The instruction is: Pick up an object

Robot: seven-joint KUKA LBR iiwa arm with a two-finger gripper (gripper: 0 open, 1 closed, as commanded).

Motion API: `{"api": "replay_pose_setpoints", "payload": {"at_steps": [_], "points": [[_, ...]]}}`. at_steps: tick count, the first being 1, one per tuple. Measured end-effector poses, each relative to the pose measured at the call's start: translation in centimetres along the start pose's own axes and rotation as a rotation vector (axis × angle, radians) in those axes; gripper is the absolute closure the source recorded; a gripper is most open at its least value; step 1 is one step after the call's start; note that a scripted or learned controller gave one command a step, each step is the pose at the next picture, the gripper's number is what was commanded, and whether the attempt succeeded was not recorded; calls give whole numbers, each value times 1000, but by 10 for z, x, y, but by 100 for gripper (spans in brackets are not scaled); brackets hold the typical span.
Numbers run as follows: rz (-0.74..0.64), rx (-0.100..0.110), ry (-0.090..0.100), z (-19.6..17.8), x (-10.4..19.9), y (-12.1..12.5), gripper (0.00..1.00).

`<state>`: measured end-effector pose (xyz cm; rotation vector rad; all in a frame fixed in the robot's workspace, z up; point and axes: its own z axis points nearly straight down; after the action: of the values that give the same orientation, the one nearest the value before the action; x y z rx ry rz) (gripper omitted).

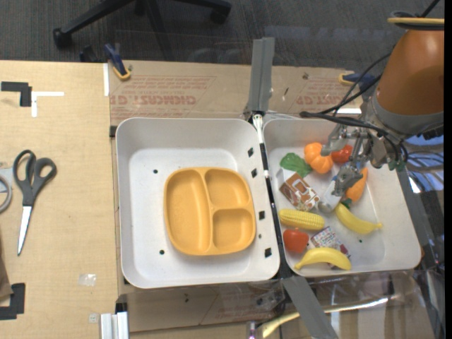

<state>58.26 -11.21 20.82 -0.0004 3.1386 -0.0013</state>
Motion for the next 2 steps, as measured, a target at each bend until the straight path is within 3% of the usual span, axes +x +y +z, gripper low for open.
{"api": "replay_pose_setpoints", "payload": {"at_steps": [1,2], "points": [[-36,0,-1,112,-3,-70,0],[-40,3,-6,102,-5,-69,100]]}}
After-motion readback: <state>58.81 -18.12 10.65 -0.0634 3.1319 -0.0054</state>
